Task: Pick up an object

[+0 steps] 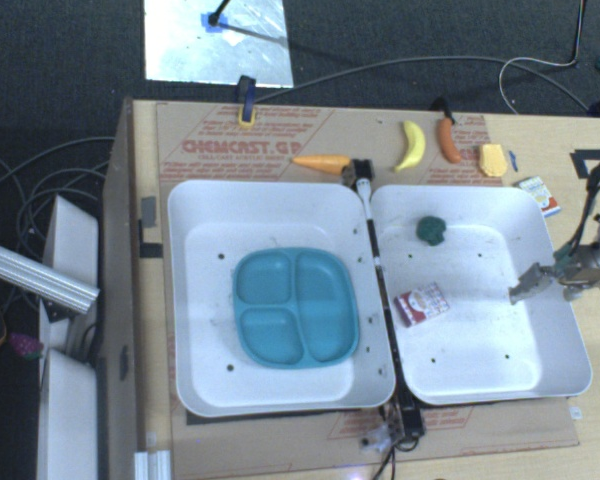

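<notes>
- Over the right edge of the right bin (555, 363), the claw (525, 286) reached in from the right side, its grey tip pointing left and hanging above the bin's white floor near the right wall.
- Whether its grip was wide or narrow could not be told; the tip was blurred and small, and nothing showed between it.
- A small red-and-white packet (421, 305) lay tilted on the floor of the right bin, toward its left half, well apart from the claw.
- A dark green, rounded object (432, 230) sat near the upper left of the same bin, close to the back wall and apart from the packet.
- A blue divided tray (296, 305) with four compartments lay flat in the middle of the left bin (205, 268), and the compartments held nothing that could be made out.
- A dark strip between the two bins marked where they met, side by side.
- Behind the bins, on the brown surface (280, 133), lay several toy foods: an orange carrot (321, 164) just above the left bin's back rim, a yellow banana (412, 146), an orange-red sausage-like piece (448, 140) and a yellow wedge (493, 160) farther right.
- A small red-and-white card or box (538, 194) lay just beside the right bin's upper right corner.
- A yellow-and-dark clamp (246, 103) sat at the far edge of the surface.
- Beyond it, on the dark floor, lay a shiny silver sheet (218, 30) with a blue mark.
</notes>
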Tool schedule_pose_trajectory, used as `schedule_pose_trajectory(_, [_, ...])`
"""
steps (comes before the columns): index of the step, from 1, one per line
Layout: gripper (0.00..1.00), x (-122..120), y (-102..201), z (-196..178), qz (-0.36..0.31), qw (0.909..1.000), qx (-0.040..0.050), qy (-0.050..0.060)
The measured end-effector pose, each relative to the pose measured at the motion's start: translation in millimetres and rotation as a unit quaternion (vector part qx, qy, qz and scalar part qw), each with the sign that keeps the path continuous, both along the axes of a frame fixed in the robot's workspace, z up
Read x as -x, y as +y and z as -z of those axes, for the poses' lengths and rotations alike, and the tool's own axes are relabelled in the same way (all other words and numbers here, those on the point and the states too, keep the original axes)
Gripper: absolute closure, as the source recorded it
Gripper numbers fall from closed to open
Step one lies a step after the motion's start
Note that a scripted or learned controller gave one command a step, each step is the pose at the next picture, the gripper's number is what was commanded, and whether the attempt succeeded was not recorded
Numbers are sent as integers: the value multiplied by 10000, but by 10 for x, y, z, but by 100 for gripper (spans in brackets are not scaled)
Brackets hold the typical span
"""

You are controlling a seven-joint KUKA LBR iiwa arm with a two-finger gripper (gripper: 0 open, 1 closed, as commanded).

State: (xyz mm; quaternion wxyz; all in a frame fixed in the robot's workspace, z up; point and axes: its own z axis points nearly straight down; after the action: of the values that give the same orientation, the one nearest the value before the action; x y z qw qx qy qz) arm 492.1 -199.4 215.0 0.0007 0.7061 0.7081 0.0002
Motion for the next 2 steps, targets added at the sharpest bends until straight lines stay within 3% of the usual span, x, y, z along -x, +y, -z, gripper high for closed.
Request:
schedule_pose_trajectory(1, [0, -739, 333, 883, -6, 10000, -8, 10])
schedule_pose_trajectory(2, [0, -1536, 857, 1310, -12, 10000, -9, 1])
